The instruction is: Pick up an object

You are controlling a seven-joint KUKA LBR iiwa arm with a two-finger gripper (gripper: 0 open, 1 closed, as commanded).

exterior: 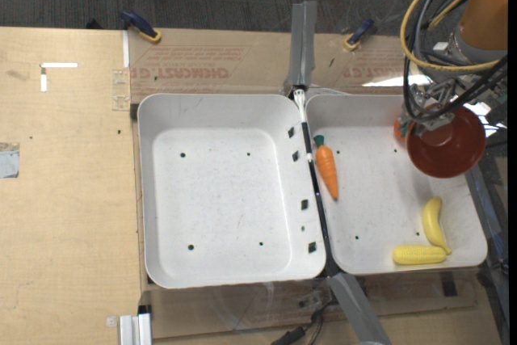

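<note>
nearest the lens is the arm's orange band [489, 4], and below it, among looped cables, the gripper [428, 111] hangs over the far right part of the right bin [363, 267]. its tip is lost in cables and glare, so i cannot tell how far open it is, and nothing can be seen held in it.

directly under it and slightly toward the near side sits a red bowl [446, 148], upright, with its far rim right at the gripper; this looks like the likeliest object. a small orange-red thing [399, 129] lies just beside the bowl's left edge, too hidden to name.

further out, a banana [435, 222] lies near the bin's near right corner, long axis roughly near-to-far, and a corn cob [418, 255] lies below it, long axis left-to-right. a carrot [325, 167] rests against the bin's left wall, leaf end pointing away, well apart from the gripper. the left bin [218, 198] lies beyond it.

the move probably turns on dropping straight onto the bowl's rim.
</note>
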